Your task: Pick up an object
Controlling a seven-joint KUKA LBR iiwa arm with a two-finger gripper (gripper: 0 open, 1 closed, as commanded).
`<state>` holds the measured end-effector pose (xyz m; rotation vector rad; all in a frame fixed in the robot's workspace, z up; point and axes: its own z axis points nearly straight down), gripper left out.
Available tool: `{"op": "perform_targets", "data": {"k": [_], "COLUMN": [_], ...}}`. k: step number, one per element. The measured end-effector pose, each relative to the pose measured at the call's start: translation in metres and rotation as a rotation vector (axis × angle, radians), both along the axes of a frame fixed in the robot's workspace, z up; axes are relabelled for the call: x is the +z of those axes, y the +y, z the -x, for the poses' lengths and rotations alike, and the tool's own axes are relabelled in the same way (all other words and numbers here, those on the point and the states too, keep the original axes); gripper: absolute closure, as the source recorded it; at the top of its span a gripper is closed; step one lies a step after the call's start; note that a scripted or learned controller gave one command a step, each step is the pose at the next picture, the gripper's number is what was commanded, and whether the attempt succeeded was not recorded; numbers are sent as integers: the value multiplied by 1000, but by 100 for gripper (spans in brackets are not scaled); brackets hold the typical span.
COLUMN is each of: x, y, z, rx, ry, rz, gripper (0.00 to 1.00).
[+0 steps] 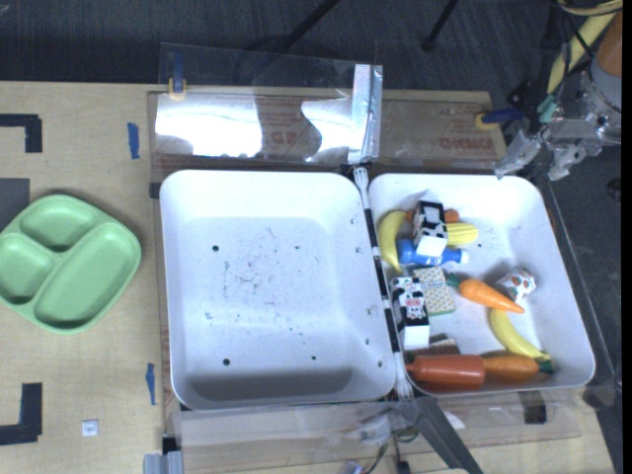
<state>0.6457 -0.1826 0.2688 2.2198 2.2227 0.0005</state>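
The right bin [558, 265] holds a pile of toy food. A yellow banana [390, 237] lies at its left wall beside a cow-patterned block [430, 220], a corn cob [462, 233] and a blue piece [437, 256]. An orange carrot [489, 294], a small white-and-red ball [520, 284] and a second banana [513, 334] sit toward the right. A red sausage [449, 368] and another carrot [512, 366] lie along the front wall. My gripper [536, 159] hangs above the bin's back right corner, open, with nothing between its fingers.
The left bin [267, 284] adjoins the right one. A green divided plate [64, 260] rests on the bench at far left. A shiny clear plastic sheet [267, 117] stands behind the left bin. Cables and a yellow hose [573, 38] hang by the arm.
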Motion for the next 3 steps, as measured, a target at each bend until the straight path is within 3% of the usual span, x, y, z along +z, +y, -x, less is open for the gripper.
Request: {"op": "perform_targets", "data": {"k": [1, 2, 3], "x": [-112, -182, -171], "y": [25, 55, 56], "z": [-22, -20, -22], "rx": [251, 375, 376], "ry": [0, 5, -3], "rz": [0, 3, 4], "gripper": [0, 0, 100]}}
